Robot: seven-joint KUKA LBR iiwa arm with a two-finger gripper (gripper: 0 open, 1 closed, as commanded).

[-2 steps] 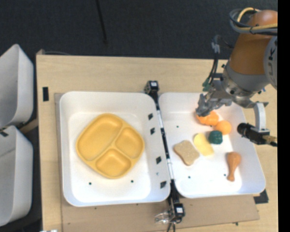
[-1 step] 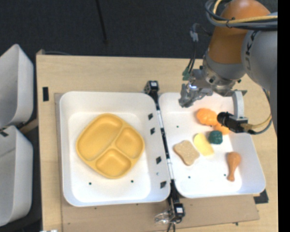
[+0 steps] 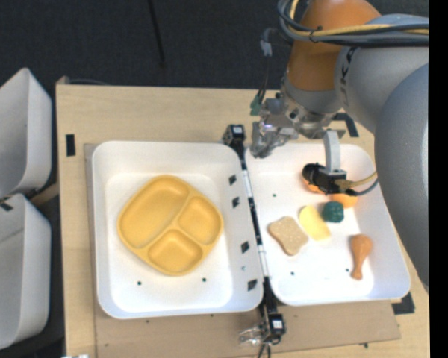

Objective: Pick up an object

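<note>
- The wooden tabletop (image 3: 75, 237) carries two shallow white bins side by side.
- The left bin (image 3: 123, 293) holds a yellow divided plate (image 3: 170, 224) with three compartments, lying flat near the bin's middle.
- The gripper (image 3: 263, 144) hangs over the far left corner of the right bin (image 3: 384, 278), just beside the divider between the bins. Whether it is open or closed cannot be told, and nothing is seen in its grasp.
- A slice of toast (image 3: 287, 236) lies flat on the right bin's floor, its rounded top turned toward the bin's near right; it sits well apart from the gripper, nearer the camera.
- A yellow block (image 3: 314, 223) lies just beside the toast, its long axis slanting from far left to near right.
- A small green object (image 3: 331, 212) touches the block's far right end.
- An orange object (image 3: 345, 198) shows just behind the green one, partly hidden.
- A drumstick (image 3: 360, 252) lies farthest right, its long axis running roughly front to back, thick end away from the camera, thin end toward the bin's front edge, the piece farthest from the gripper.
</note>
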